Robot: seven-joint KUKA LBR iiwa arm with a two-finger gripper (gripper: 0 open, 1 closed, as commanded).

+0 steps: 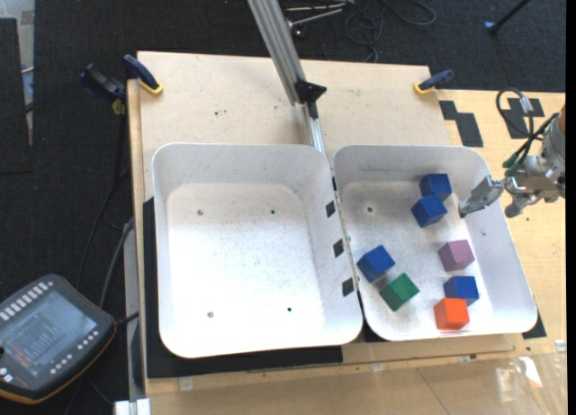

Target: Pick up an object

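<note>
The right bin (500, 260) holds several small blocks. Two blue blocks (436, 185) (429, 211) sit close together near its back. A third blue block (375, 262) and a green block (399, 291) lie by the left wall. A purple block (456, 254), another blue block (461, 289) and an orange block (452, 313) line up toward the front right. My gripper (497, 201) hangs over the bin's right rim, to the right of the two rear blue blocks. It is open, its fingers spread with nothing between them.
The left bin (171, 251) stands beside the right one, sharing a middle wall. A slanted metal pole (279, 40) rises from behind the bins. Clamps (144, 76) (434, 82) grip the board's back corners. A teach pendant (40, 337) lies at the lower left.
</note>
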